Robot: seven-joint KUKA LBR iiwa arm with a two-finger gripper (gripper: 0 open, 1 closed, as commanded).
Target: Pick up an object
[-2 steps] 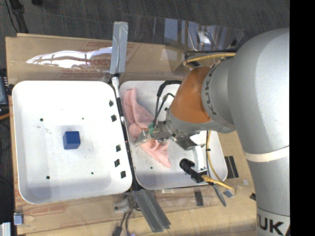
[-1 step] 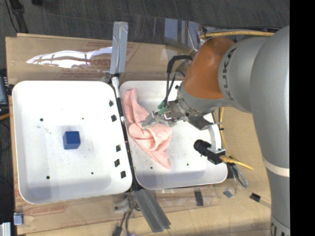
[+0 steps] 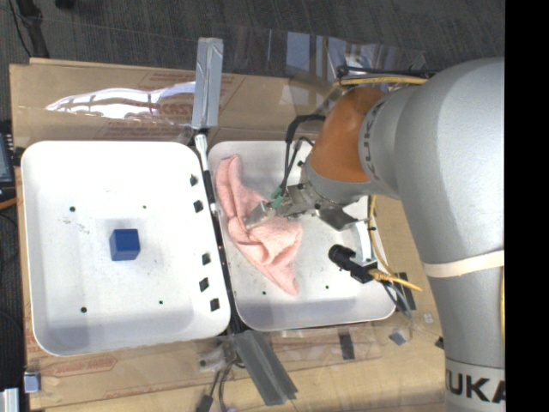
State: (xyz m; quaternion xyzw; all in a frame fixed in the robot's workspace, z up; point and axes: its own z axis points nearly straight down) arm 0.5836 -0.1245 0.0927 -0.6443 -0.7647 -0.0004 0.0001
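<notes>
The pink cloth lies crumpled in the right bin, and serves here as the mark for everything else; its upper end rests close to that bin's left wall, and its lower end trails out toward the middle of the bin floor. The gripper is down at the cloth's upper right edge, touching or just above the folds; whether it is spread, pressed together or pinching the fabric cannot be told from this slant, since the wrist covers it. The grey arm stands to the right of the cloth, its orange band above and to the right of the cloth's upper end. To the left of the cloth, past the wall between the bins, is the left bin; in it a blue cube sits alone, well apart from the cloth and roughly level with its middle. A row of small black clips runs just left of the cloth along the seam where the bins meet. The brown tabletop shows above and below the cloth around both bins.
</notes>
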